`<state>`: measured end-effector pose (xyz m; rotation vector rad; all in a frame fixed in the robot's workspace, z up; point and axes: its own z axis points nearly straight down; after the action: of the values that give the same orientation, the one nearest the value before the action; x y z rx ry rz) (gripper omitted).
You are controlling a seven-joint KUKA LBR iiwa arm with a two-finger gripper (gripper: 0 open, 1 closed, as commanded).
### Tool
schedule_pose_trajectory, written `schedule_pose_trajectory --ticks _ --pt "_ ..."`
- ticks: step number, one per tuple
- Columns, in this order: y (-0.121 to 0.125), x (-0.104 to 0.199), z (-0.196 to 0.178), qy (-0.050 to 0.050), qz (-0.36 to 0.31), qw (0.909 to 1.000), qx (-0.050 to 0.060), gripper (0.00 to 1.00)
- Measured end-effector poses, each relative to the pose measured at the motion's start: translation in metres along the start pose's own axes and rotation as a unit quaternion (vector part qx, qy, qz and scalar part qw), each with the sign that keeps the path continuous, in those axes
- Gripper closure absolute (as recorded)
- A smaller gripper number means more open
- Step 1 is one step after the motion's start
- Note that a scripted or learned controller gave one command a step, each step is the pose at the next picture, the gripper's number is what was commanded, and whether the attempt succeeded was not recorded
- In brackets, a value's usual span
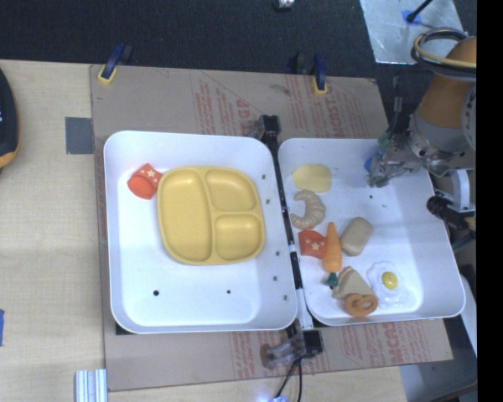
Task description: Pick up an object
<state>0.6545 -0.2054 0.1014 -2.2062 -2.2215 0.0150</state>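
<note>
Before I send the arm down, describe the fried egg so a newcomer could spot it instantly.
Start at the right bin, the one crowded with toy food. Go to its near right corner: the fried egg lies flat there, right of the orange ring. It alone is white with a round yellow yolk.

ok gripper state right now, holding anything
Gripper: low over the upper right part of the right bin, with nothing seen between its fingers; open or closed cannot be told.
</note>
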Motion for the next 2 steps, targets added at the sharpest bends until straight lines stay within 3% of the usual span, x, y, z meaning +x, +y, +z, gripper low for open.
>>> schedule_pose_trajectory --ticks 1,2 --pt "-0.0820 0.0547 -0.0383 0.000 0.003 1.0000 -0.002 1.00" --pt "-0.0792 0.0539 -0.0401 -0.001 0.003 1.0000 -0.006 0.00"
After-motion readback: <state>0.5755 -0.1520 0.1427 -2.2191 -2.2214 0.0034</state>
